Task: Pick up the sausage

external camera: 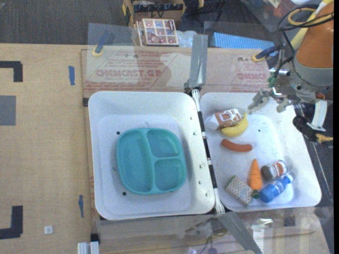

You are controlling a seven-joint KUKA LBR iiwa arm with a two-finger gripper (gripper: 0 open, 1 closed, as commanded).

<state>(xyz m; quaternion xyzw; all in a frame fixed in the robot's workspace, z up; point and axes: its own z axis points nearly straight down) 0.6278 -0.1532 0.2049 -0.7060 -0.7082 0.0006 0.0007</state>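
Far off to the left of my gripper [267,98] sits the left bin [100,107], and the teal tray [152,160] with three compartments lies flat inside it, well away from anything I need. Between the two bins runs a grey divider strip [198,62], well to the gripper's left too.

Moving right into the right bin [312,187], I see the sausage [236,146] lying on the white floor, below and to the left of the gripper as the camera shows it, and clearly apart from it. Its long axis runs roughly left to right, tilted only a little. I judge the coming move to be a travel down-left and a descent, with the jaws set across that axis.

Just above the sausage, between it and the gripper, rest a banana [237,127] and a small carton [229,118] lying on it; these are the nearest things to brush on the way in. Farther below the gripper lie a carrot [255,174], a small can [273,170], a blue bottle [275,189] and a speckled block [239,190], all past the sausage and out of the path.

I see nothing held at the gripper, which hovers over the bin's upper edge, but I cannot tell how the jaws stand.
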